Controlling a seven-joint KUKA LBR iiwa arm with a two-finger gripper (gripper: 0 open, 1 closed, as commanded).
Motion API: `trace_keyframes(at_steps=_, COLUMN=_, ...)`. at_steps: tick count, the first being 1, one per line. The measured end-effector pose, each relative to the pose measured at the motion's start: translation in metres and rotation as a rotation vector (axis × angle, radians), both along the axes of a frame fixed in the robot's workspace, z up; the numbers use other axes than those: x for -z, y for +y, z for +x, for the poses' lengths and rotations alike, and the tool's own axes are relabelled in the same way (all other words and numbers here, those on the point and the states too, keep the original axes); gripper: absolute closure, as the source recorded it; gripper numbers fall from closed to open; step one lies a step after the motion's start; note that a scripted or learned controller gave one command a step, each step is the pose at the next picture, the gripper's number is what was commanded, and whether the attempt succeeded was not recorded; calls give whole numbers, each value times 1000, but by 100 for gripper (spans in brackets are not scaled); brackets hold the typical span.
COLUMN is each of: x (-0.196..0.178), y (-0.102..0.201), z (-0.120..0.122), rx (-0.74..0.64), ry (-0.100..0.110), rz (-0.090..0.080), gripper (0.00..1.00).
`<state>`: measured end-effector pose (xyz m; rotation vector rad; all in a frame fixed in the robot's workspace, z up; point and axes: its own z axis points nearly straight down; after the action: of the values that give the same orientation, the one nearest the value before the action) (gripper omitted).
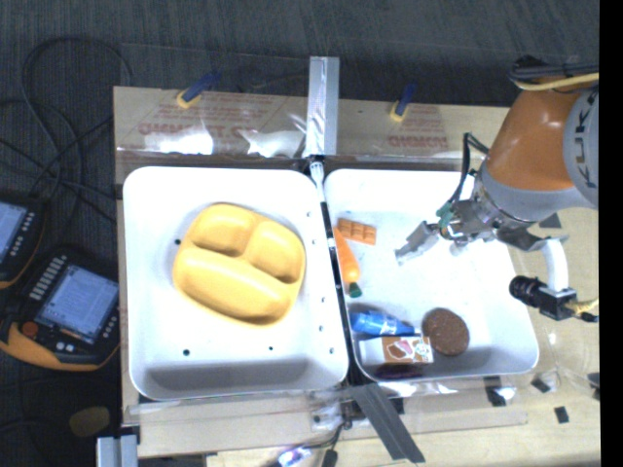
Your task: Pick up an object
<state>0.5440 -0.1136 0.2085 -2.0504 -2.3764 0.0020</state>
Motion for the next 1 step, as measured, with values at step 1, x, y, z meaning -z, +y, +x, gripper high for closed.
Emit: trace_keyframes(at_steps=1, x=67, y=-16, z=-60, rx=-77, ry=2, rz=1, gripper=0)
